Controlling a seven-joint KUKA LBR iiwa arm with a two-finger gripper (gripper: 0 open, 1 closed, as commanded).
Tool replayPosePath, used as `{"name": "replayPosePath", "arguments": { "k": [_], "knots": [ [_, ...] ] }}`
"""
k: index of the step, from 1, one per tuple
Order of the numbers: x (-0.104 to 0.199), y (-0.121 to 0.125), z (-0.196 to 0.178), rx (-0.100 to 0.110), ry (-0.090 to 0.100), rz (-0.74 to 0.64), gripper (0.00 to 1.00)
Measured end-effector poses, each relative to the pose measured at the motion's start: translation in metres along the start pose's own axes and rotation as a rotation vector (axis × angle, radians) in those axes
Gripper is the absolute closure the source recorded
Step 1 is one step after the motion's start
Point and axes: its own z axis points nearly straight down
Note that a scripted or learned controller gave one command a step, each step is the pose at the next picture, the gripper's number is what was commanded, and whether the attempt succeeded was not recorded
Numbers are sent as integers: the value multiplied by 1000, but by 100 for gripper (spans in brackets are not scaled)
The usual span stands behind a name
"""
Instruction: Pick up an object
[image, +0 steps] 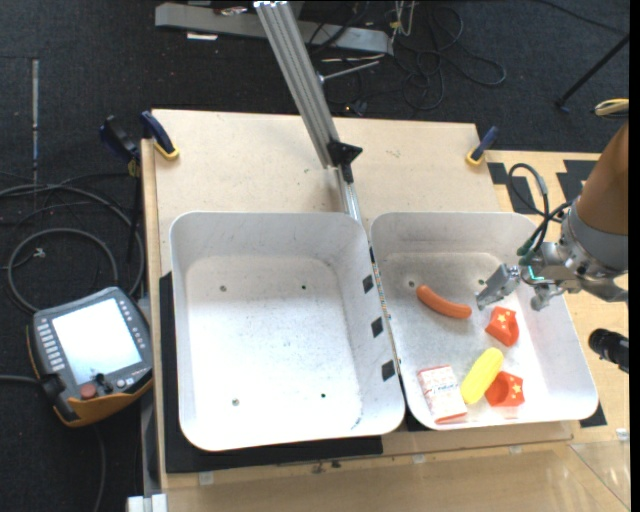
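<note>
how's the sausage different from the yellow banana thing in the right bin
The sausage is orange-brown and thin; the banana is bright yellow and thicker. The sausage lies near the middle of the right bin, apart from the other items, while the banana sits toward the front edge, close between a small box and a red piece. The sausage runs nearly across the bin; the banana lies on a steeper diagonal. Both are long, rounded and lying flat.

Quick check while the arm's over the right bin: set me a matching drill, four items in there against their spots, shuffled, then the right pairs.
Items:
1. sausage
2. yellow banana
3. white and red carton
4. gripper

Spots:
A. front of the bin, nearest the divider
B. above the bin's right side
C. middle of the bin, lying flat
D. between the carton and a red piece at the front

Pairs: 1-C, 2-D, 3-A, 4-B
</note>
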Motion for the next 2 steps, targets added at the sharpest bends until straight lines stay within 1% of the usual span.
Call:
{"name": "replayPosePath", "arguments": {
  "k": [1,2],
  "knots": [
    [0,1,-2,-3,-1,2,0],
    [0,-1,42,1,0,3,0]
  ]
}}
